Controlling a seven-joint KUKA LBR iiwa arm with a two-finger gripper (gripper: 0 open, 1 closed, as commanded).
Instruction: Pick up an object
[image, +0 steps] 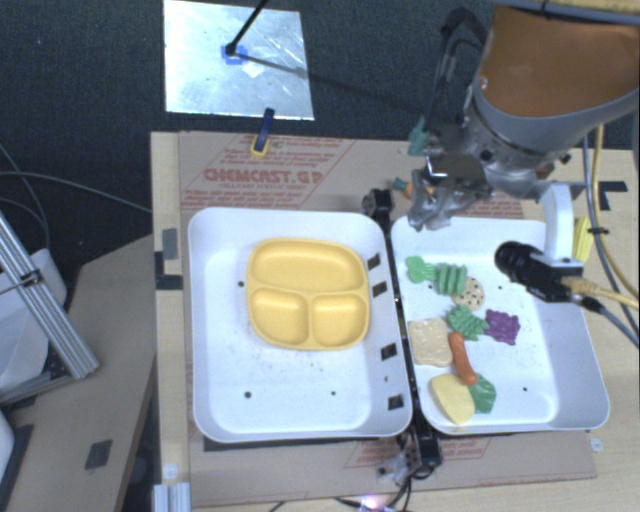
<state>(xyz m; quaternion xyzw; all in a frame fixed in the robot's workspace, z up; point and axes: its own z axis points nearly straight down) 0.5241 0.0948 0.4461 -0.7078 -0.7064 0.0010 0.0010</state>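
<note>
Grey two-finger gripper (432, 212) hovers at the right white bin's (575, 395) 11 o'clock rim, grip state I can't tell, nothing held; I'd drop toward the green plastic toy (437, 273) at 6 o'clock.

My arm enters from the upper right, its thick grey link with the orange band filling that corner. The wrist (520, 150) is angled down and toward the left, with dark cables looped along its left side. The gripper (432, 212) hangs at the lower left end of the wrist, a metallic assembly pointing downward. I note small teal fittings on its left flank. Nothing sits between its tips. From this slanted overhead angle I cannot resolve the spacing at the tips.
</note>
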